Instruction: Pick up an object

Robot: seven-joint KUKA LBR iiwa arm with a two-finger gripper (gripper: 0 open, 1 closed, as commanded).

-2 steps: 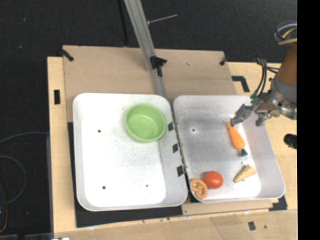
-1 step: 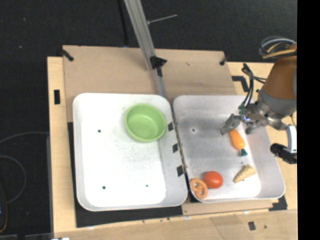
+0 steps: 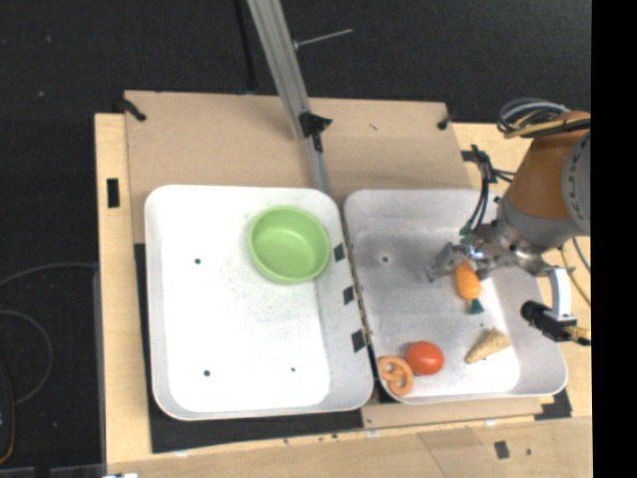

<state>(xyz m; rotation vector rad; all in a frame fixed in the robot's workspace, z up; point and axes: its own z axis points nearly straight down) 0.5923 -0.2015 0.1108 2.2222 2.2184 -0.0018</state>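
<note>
Tool [image 3: 468,267] poised over orange object [image 3: 467,283], right bin [image 3: 398,229].

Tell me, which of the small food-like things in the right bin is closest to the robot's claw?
The orange carrot-like piece, right at the gripper. The red tomato, the pretzel-like piece and the beige cone all lie nearer the bin's front edge.

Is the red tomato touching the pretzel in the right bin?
Touching. In the camera view the tomato overlaps the pretzel with no white bin floor between them.
</note>
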